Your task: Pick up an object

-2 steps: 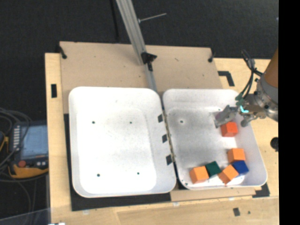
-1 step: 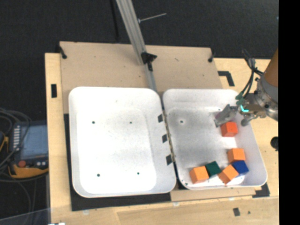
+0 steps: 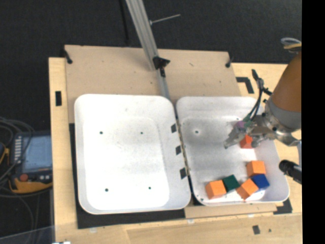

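Camera view: the arm [image 3: 288, 93] reaches in from the right over the right bin [image 3: 203, 111], wrist angled down and leftward. Its gripper [image 3: 242, 136] hangs low in that bin; a red-orange block [image 3: 246, 142] sits at the fingertips, but I cannot tell whether the claw grips it. More blocks [image 3: 238, 183] cluster in the bin's near right corner.

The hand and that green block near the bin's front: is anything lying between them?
In the camera view, bare white bin floor lies between the hand and the green block. The other blocks sit off to the right.
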Controlling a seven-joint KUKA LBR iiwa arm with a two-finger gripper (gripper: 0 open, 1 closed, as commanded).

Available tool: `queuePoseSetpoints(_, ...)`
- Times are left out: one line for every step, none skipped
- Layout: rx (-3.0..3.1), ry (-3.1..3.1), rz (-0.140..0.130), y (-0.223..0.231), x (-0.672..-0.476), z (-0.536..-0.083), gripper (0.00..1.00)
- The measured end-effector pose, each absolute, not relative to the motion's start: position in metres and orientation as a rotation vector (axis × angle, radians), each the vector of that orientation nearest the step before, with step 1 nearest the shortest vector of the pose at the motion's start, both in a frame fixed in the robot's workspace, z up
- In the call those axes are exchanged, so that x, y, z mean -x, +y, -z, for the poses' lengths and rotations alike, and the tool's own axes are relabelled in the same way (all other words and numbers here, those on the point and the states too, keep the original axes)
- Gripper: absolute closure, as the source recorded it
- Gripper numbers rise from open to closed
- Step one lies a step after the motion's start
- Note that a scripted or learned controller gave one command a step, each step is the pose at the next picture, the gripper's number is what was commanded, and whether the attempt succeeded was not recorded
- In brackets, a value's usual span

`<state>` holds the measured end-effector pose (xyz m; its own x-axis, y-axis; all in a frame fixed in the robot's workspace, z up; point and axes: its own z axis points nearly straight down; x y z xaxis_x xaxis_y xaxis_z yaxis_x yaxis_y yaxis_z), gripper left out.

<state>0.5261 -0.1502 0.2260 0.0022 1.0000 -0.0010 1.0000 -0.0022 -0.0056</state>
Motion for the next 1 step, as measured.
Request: queuePoseSetpoints(2.222,-2.216,-0.007,-0.1451,-0.5243,-0.1645,0.0)
